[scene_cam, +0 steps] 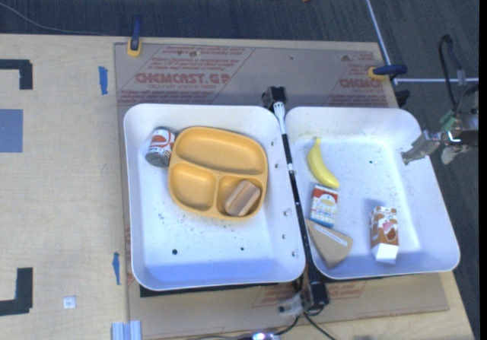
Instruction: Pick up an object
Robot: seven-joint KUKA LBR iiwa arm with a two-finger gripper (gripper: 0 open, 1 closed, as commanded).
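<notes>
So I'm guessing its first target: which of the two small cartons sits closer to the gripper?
The brown-and-white carton near the right bin's right wall; the red-and-white carton lies below the banana.

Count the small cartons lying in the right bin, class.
2: a carton lies below the banana near the bin's left wall; another carton lies toward its lower right corner. None looks hidden.

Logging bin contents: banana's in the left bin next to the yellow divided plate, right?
Not quite. The camera view shows the banana in the right bin, near its left wall. The yellow divided plate is in the left bin.
</notes>
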